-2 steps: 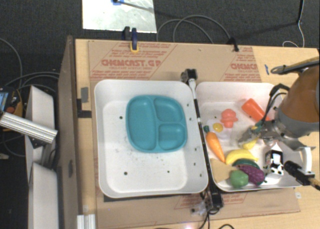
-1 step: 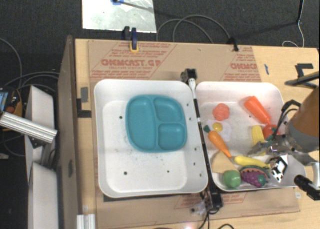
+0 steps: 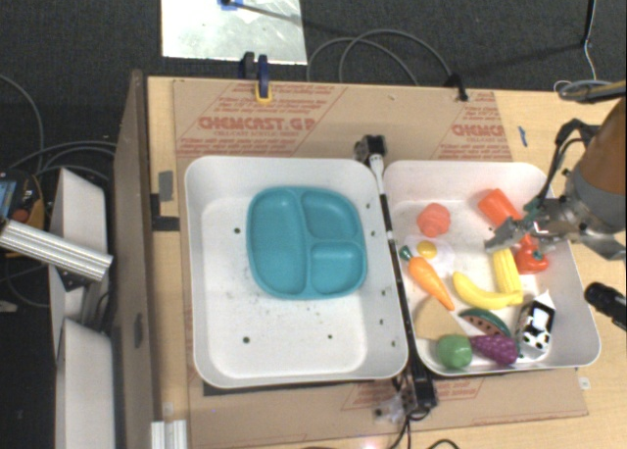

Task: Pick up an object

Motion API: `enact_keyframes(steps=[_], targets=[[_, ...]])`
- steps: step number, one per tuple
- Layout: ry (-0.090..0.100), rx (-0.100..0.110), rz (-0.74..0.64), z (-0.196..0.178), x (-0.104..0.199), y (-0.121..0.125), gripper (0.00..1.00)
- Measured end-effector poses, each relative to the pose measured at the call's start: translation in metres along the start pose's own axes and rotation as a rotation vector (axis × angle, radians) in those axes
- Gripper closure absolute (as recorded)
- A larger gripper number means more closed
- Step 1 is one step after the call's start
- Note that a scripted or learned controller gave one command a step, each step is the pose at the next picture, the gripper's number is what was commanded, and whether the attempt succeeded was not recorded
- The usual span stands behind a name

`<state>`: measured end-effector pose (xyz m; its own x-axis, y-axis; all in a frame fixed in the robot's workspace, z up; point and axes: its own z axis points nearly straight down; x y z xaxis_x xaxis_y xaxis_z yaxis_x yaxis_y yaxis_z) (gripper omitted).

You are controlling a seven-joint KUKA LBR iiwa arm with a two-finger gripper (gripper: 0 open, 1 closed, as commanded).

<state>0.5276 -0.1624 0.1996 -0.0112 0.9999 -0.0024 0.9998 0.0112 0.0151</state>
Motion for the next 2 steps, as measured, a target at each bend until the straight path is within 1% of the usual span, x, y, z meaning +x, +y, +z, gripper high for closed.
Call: enact_keyframes(steps=[1,2], targets=[[0.002,0.011,0.004,0.018,0.009,0.040,0.00],[0.006,0.024,0.009,0.117,0.030,0.001,0.00]])
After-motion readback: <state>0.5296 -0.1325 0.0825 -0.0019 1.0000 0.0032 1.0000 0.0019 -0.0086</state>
